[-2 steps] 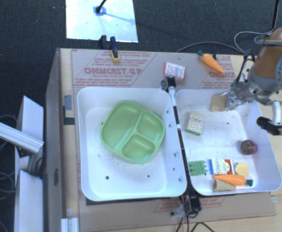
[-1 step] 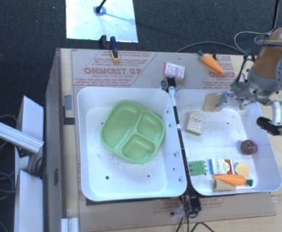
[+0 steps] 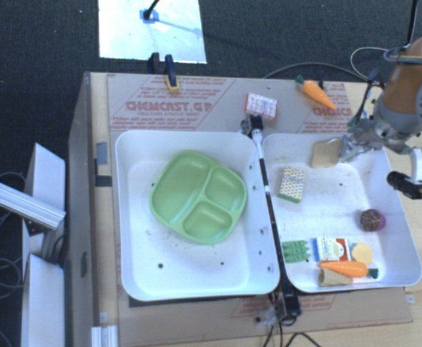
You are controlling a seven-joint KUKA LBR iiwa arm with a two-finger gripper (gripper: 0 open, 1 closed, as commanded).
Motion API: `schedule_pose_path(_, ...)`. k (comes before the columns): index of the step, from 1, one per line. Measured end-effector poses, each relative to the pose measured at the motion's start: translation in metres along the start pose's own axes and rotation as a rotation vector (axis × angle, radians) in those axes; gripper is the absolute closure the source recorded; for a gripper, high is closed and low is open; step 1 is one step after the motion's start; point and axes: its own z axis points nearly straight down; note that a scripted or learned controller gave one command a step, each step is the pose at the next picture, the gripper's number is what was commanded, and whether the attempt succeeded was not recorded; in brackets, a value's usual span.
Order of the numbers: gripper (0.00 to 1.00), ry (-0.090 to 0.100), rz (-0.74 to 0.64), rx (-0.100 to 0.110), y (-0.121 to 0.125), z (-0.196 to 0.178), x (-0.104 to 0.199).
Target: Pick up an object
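We are hovering the end effector (image 3: 350,149) low at the right bin's (image 3: 406,262) far edge, touching a beige block (image 3: 325,154); we cannot tell its grip state. We are advising a centred, straight descent. Nearer us: patterned sponge (image 3: 292,184), dark ball (image 3: 372,220), carrot (image 3: 343,269). The left bin (image 3: 135,266) is holding a green divided plate (image 3: 198,196).

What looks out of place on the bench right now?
Two items lie outside the bins on the cardboard behind them: a toy carrot near the back right, and a small red and white packet near the divider. The green plate sits askew in the left bin.
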Motion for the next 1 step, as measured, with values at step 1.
schedule_pose_path(1, 0.0, 0.0, -0.001, 0.001, -0.0001, 0.0002, 0.0)
